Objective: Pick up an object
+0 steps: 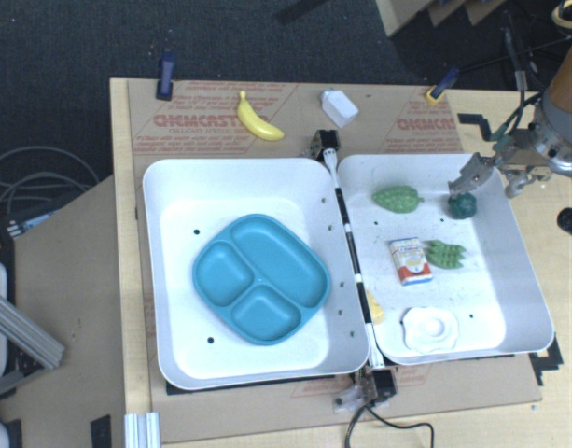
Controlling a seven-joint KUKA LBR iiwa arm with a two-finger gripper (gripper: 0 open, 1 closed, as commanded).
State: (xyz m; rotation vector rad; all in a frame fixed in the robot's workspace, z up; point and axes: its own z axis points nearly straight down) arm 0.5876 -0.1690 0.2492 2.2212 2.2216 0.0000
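Nearest the camera, in the right bin (523, 278), lies a round white lid-like piece (428, 329) close to that bin's near rim. Just beyond it stand a small red-and-white carton (411, 259) and a dark green leafy toy (446, 254), the two touching or nearly so. Farther back rests a pale green oval leaf-shaped piece (397, 199), and to its right a small dark teal rounded object (463, 205), near the bin's far right side.

At that teal object sits the two-finger gripper (493, 172), reaching in from the right. One grey finger (471, 172) slants down to just above the teal object; the other (521, 180) stands well apart from it, so the jaws are spread wide and nothing is clamped between them. Whether the near finger actually touches the teal object cannot be told.

Across the central divider, the left bin (169, 250) holds a blue three-compartment plastic tray (259, 277), set at a tilt in the middle, with bare white floor all round it. Bare floor also lies along the right bin's right edge and far left corner.

Behind the bins, on the cardboard (211, 119), lie a yellow toy banana (257, 120) and a small white block (340, 107).
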